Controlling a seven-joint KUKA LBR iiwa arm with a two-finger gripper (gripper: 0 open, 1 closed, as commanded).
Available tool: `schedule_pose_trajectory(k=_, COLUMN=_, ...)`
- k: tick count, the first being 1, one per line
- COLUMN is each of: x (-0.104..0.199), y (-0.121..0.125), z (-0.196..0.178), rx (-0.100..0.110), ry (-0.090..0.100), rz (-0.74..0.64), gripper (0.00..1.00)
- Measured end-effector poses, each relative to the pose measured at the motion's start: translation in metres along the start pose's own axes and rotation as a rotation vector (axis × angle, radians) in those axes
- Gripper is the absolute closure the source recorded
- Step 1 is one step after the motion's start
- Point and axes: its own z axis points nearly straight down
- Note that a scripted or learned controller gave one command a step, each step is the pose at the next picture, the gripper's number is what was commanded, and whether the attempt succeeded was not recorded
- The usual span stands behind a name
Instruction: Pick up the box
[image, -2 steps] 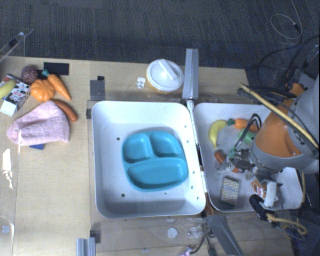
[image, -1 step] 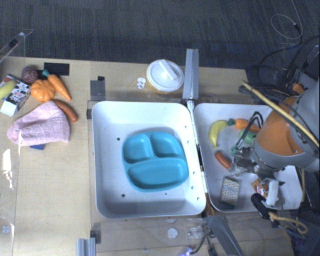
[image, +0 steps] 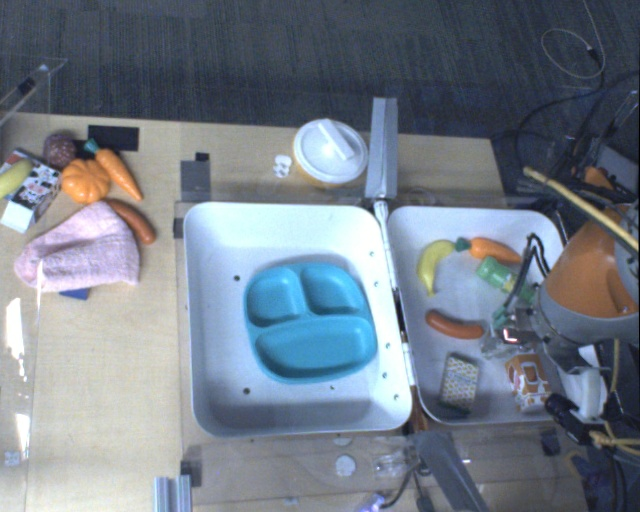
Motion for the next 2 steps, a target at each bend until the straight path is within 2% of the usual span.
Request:
schedule_pose_trajectory(k=1, x=0.0, y=0.0, z=0.002, rx=-0.001, ry=-0.002, rz=0.0, gripper=0.0)
schedule_pose_trajectory(k=2, x=0.059, y=-0.004, z=0.001, rx=-0.002, ry=-0.004, rz=-0.098, gripper=0.0)
